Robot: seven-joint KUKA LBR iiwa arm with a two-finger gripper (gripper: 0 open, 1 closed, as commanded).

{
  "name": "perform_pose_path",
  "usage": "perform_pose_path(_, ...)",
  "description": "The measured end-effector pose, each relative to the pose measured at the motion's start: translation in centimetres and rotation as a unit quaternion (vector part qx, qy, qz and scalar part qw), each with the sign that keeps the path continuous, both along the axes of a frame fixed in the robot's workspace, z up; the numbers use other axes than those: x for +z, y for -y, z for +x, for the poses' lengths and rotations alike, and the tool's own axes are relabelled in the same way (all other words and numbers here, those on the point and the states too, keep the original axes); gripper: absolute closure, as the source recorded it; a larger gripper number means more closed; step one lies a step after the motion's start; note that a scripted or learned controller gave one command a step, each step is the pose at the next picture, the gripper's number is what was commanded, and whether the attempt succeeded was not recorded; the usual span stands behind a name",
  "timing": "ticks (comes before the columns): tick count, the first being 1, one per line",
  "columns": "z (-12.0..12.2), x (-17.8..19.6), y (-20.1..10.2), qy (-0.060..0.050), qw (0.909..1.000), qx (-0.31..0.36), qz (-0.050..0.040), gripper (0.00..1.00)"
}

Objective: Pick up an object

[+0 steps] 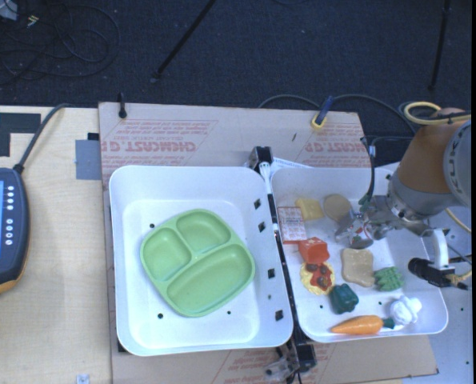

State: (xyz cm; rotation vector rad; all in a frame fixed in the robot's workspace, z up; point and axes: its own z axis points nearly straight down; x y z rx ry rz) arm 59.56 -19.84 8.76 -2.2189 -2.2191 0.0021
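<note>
Carrot (358,324) lies nearest, along the right bin (438,320)'s front wall, with the dark green piece (343,298) and pizza slice (318,276) just behind. Candidates are clustered, so a grasp likely bumps neighbours. Gripper (364,229) hovers above the tan bread piece (358,266), probably lining up on it. Green plate (198,261) sits alone in the left bin (126,214).

gripper (358,232) low in right bin (438,314) over toy food: carrot (358,325), bread slice (357,266), pizza slice (318,277). left bin (126,214) has green divided plate (198,261).
</note>
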Motion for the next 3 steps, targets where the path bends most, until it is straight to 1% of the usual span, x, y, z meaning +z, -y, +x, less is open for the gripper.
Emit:
perform_pose_path(1, 4.9, -0.1, -4.4, 0.000, 1.0000, 0.002, -0.0002, 0.00)
perform_pose_path(2, 2.7, -0.1, -1.8, 0.000, 1.0000, 0.000, -0.0003, 0.00)
perform_pose_path(3, 0.8, 0.0, -2.1, 0.000, 1.0000, 0.000, -0.0005, 0.00)
